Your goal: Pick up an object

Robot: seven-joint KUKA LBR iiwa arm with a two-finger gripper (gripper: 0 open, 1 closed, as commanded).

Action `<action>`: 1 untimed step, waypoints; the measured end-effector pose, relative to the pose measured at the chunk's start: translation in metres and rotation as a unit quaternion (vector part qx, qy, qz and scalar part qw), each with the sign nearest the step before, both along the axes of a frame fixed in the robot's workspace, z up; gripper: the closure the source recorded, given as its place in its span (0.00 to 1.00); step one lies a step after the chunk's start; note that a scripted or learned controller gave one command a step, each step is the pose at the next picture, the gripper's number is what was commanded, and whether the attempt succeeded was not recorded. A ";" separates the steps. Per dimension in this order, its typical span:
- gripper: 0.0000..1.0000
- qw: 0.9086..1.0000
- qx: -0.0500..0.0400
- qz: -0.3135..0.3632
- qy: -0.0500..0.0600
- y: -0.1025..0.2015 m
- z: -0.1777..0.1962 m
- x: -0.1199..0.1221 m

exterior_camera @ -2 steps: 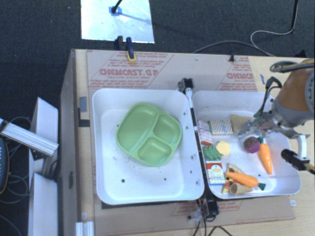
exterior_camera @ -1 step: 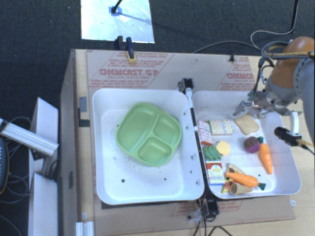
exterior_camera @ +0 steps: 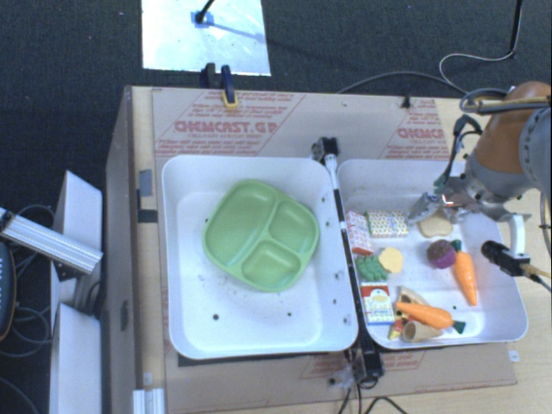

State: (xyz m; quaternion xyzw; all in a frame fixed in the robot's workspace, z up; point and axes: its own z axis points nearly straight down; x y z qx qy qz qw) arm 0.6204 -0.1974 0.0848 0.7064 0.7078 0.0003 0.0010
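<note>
Grey arm [exterior_camera: 504,175] with an orange band and black cables

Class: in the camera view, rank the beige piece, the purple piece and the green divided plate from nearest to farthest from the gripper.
1. Beige piece, right bin, just below the gripper.
2. Purple piece, right bin, lower.
3. Green divided plate, left bin.

Dark speckled carpet floor [exterior_camera: 69,59] surrounds the worktop [exterior_camera: 259,123], a brown board printed with red lettering. A pale, shiny sheet [exterior_camera: 205,24] lies on the floor beyond its far edge. A thin black cable [exterior_camera: 483,57] trails across the carpet at upper right. White boxes [exterior_camera: 76,257] stand beside the worktop's left side. Light is even.
</note>
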 end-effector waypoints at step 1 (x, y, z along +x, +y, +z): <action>0.00 1.000 0.000 -0.001 0.001 -0.010 -0.001 -0.134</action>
